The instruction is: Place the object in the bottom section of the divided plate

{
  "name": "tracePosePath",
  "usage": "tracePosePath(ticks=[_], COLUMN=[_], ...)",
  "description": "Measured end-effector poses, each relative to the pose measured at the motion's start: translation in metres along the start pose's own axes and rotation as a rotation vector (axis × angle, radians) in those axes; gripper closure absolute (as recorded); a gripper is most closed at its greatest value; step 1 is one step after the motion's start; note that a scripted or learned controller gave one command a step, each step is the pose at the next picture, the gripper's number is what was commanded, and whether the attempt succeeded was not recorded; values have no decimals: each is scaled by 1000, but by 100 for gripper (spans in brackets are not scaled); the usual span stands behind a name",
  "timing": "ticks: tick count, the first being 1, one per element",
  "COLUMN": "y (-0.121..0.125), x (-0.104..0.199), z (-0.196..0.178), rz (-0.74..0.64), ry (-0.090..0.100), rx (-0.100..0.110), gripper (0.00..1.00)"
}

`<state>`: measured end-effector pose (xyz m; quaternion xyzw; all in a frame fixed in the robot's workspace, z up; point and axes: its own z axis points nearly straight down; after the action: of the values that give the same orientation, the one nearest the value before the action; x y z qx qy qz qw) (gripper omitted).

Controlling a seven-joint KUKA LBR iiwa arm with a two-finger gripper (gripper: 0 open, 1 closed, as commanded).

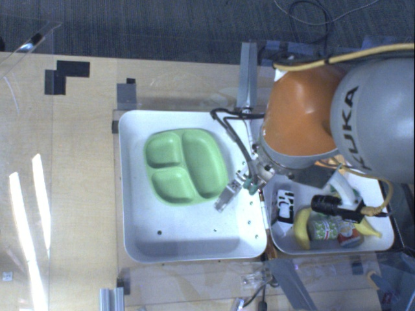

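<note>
**Camera view: gripper hovers at the edge of the green plate**

The grey and orange arm (305,118) reaches in from the right of the frame and fills the upper right, its gripper (228,195) low over the left bin (194,238) at centre. The gripper sits just beside the lower right rim of the divided plate (188,164), over the bin's white floor and not over any section. Whether the gripper is open or closed cannot be told from this angle, and nothing can be seen held in it. The green plate lies in the upper half of the left bin, with two small sections on its left and one large section on its right. In the right bin (280,237), at the lower right of the frame, a banana (302,229) lies touching a green-labelled container (326,230), with a white card (283,209) just above the banana. Which of these is the task's object cannot be told. Both bins rest on the pale wooden worktop (65,173).
</note>
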<state>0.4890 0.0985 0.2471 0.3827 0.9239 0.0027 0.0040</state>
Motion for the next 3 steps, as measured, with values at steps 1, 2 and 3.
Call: tracePosePath(ticks=[1, 2, 3], y=[2, 70, 54], x=[-1, 3, 8], z=[-12, 10, -124], rz=[-5, -87, 79], ry=[-5, 2, 0], rx=[-7, 2, -1], gripper=[100, 100, 100])
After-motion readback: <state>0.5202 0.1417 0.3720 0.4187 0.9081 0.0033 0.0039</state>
